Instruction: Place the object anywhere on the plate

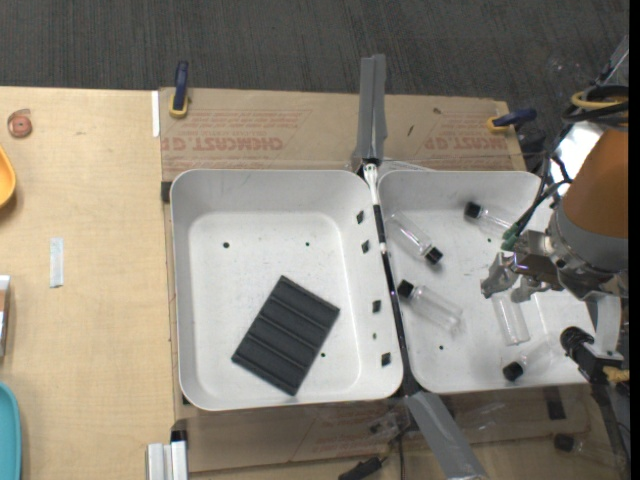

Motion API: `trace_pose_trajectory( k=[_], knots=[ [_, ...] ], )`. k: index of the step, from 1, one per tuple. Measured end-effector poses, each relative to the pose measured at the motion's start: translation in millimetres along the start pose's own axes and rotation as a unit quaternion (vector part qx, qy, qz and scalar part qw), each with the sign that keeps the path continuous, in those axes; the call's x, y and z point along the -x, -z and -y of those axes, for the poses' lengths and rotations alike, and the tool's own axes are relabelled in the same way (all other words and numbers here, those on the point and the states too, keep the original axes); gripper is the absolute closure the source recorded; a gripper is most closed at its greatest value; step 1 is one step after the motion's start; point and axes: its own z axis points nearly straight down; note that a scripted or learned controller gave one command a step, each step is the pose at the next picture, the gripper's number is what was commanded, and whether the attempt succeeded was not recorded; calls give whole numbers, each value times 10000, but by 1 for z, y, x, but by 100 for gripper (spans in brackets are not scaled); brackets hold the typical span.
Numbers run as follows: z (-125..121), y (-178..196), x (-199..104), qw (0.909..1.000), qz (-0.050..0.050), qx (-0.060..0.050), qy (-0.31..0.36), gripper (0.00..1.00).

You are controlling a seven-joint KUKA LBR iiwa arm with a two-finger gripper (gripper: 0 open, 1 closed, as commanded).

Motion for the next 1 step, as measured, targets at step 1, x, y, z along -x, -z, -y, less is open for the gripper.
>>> trace_pose_trajectory(
  k=[1],
  knots=[
    [-66,40,-75,9961,10,-6,886,100]
  ],
)
